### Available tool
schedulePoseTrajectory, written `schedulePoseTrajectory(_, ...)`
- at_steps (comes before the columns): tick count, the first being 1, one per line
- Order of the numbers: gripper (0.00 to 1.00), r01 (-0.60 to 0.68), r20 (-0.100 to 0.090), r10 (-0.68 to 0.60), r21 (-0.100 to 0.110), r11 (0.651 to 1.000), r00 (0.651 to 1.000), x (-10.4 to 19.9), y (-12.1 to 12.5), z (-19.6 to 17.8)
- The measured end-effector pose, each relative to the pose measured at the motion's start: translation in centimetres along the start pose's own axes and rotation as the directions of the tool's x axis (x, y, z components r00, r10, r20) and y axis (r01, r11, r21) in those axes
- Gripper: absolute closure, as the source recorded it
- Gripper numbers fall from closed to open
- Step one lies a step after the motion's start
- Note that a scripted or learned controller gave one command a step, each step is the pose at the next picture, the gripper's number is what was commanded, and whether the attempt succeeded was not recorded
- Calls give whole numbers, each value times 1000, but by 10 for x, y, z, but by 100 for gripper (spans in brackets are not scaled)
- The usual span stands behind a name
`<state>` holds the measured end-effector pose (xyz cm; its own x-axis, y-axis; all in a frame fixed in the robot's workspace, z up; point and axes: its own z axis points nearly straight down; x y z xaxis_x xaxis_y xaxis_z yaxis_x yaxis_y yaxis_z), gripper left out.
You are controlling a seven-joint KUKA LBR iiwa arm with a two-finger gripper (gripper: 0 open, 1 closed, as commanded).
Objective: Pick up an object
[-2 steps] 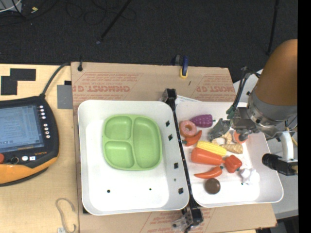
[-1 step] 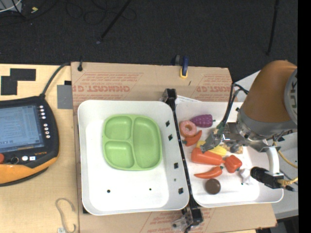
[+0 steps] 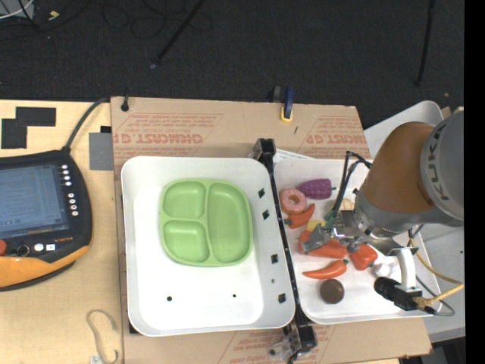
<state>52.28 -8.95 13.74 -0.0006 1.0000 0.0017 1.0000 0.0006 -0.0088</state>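
Dark carpet floor (image 3: 227, 36) w/ cables behind bench; cardboard sheet (image 3: 227, 127) on wood top; teach pendant (image 3: 38, 214) at left.

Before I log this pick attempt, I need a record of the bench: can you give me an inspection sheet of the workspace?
Surface: two white bins side by side on cardboard; left bin, right bin.
Job's things: in the right bin, a purple toy, pink donut, red pepper, brown ball and other red-orange pieces.
Clutter: a green divided plate in the left bin.
Grippers: the gripper is low over the right bin's toys; grip cannot be judged.
Cables: black cable to the pendant; more on the dark floor.
Surroundings: teach pendant on the left, clamp at the cardboard's far edge.
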Motion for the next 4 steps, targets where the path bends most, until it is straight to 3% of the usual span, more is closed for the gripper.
schedulePoseTrajectory(1, 0, -5, 7, 6, -27, 1000, 1000, -3, 6, 28)
schedulePoseTrajectory(2, 100, -17, 5, 17, -16, 1000, 1000, -6, 2, 23)
schedulePoseTrajectory(4, 100, -2, 1, 2, -10, 1000, 1000, -4, -5, -78)
